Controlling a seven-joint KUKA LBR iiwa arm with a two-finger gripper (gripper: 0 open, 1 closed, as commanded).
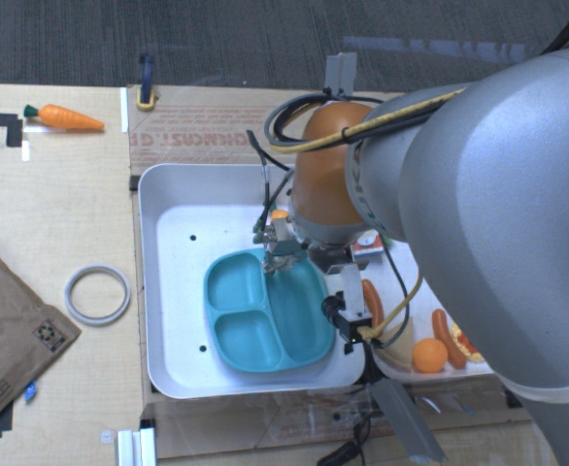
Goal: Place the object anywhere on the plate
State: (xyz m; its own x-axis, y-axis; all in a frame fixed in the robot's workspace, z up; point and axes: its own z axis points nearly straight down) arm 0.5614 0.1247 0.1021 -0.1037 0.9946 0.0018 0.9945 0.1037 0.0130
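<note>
Camera view: the gripper (277, 252) hangs low over the far rim of the blue divided plate (265, 314), which lies in the nearer half of the left white bin (168, 221), apparently so a release would land on the plate. Whether its fingers are parted or closed, or grip anything, cannot be told; the wrist hides them. The object to be placed cannot be picked out. Just right of the plate, an orange (428, 355) and sausages (443, 326) sit in the neighbouring bin.

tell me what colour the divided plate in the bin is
Teal blue; the plate shows best in the camera view, lying in the white bin.
</note>
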